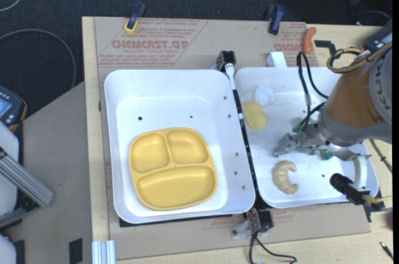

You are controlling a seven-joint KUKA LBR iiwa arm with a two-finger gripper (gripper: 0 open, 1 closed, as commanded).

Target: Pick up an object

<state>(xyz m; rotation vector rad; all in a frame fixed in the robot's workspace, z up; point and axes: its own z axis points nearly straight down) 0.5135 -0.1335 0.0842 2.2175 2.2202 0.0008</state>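
The right bin (pixel 269 193) holds three things. A tan croissant (pixel 285 176) lies near the bin's front wall. A pale yellow oval piece (pixel 254 115) rests against the left wall, and a small white crumpled piece (pixel 264 95) sits just behind it. My gripper (pixel 287 145) hangs low over the middle of this bin. It is a short way behind the croissant and to the right of the yellow piece. Nothing shows between its fingertips. The grey arm with its orange band (pixel 354 100) reaches in from the right.
The left bin (pixel 122 89) holds a yellow divided plate (pixel 173 167) in its front half. Clamps and cables sit along the divider between the bins and at the bench's back edge.
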